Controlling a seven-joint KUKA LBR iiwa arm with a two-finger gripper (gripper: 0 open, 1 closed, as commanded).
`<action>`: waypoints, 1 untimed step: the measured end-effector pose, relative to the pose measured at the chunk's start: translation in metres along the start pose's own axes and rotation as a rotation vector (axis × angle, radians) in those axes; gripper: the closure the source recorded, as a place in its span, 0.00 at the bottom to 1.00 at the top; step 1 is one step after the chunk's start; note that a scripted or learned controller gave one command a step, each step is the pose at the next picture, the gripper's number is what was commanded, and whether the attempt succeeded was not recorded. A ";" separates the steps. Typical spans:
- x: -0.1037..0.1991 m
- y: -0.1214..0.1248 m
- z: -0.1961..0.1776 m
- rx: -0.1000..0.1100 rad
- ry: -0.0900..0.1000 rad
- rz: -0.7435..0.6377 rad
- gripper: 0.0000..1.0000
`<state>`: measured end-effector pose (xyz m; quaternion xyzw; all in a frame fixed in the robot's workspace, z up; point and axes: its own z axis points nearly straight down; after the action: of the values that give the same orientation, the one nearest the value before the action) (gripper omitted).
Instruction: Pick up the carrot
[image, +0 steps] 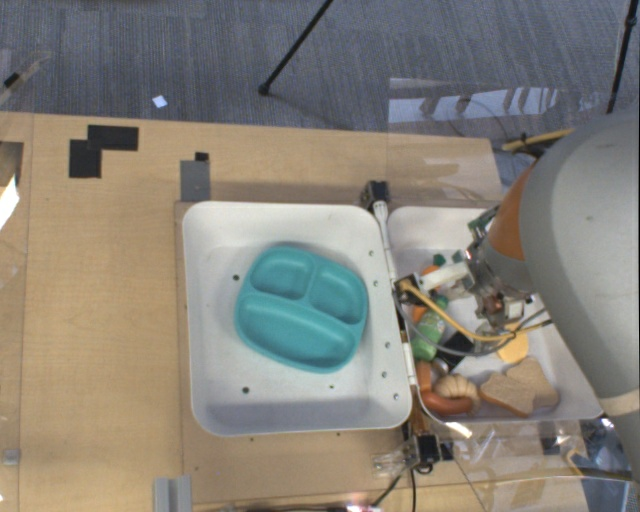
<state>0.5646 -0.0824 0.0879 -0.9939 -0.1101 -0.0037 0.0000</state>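
Observation:
In the right bin (420, 225) a small orange piece (436, 269) that may be the carrot pokes out near the bin's left side; most of it is hidden by cables and the gripper. My gripper (488, 300) hangs low over the middle of that bin, just right of the orange piece. The grey arm (590, 260) and its orange band (508, 232) cover the bin's right half.
A teal divided plate (302, 308) lies in the left bin (215, 400). The right bin also holds a green item (429, 334), a bread slice (518, 388), a yellow piece (513, 348), a reddish sausage (447, 403) and a beige piece (458, 384). A yellow cable (450, 318) loops under the gripper.

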 end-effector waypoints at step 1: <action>-0.057 -0.010 -0.001 0.000 0.003 -0.004 0.00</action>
<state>0.5064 -0.0852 0.0889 -0.9937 -0.1120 -0.0053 0.0004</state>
